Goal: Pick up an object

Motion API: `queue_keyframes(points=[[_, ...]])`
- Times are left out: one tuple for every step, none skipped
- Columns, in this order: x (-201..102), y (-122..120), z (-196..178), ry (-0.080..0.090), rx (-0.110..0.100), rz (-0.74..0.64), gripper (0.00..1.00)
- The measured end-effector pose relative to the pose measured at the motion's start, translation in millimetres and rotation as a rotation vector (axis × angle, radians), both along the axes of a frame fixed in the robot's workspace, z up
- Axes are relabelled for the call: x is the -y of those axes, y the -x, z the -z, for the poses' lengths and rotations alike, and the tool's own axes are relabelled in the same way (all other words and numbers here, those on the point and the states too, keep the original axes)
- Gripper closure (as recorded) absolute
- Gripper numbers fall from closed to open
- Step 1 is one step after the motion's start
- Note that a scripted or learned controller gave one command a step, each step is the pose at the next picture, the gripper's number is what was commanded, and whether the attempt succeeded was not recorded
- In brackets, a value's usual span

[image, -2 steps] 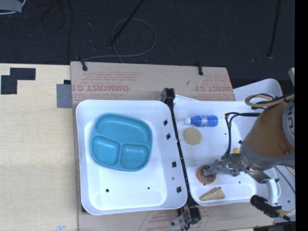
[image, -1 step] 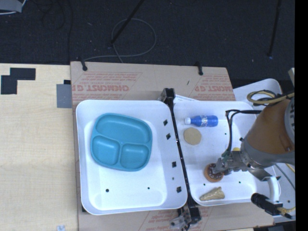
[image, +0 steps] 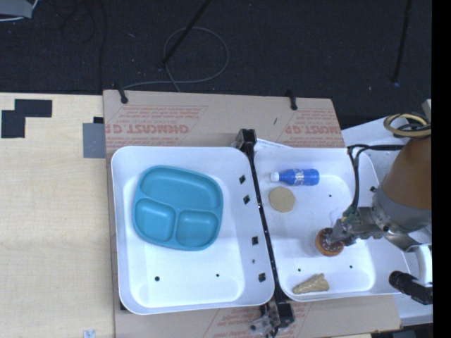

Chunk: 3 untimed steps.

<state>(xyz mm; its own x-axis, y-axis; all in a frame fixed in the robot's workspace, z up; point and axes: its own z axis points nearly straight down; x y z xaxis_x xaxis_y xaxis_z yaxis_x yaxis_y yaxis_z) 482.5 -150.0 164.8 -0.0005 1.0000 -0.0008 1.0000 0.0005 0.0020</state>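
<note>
The gripper is seen low in the right bin, down over a small round brown object with a reddish rim; the tip is pressed so close over that object that it cannot be told whether anything is clasped, nor how wide the tip stands; contact with the object's upper edge is suggested, but a hold is not shown; the object is seen resting on the bin floor, right of centre, partly covered by the dark gripper body; behind the gripper the grey arm with its orange band is reached in from the right edge; further out in the same bin, a flat tan disc is laid near the dividing wall, and just above it a blue bottle with a white cap is laid on its side; a pale cone-shaped piece is found near the bin's front edge, apart from the gripper; across the divider, the left bin is occupied by a blue sectioned tray with three compartments, set toward its upper left.
</note>
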Motion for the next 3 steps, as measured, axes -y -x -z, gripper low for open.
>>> queue_keyframes(points=[[-5.4, -2.5, -61.3, 0.0, 0.002, -0.001, 1.0], [-4.5, -3.4, -114.0, 0.0, 0.001, -0.001, 1.0], [-61.5, -18.3, -96.9, -0.004, -0.007, -0.004, 1.0]])
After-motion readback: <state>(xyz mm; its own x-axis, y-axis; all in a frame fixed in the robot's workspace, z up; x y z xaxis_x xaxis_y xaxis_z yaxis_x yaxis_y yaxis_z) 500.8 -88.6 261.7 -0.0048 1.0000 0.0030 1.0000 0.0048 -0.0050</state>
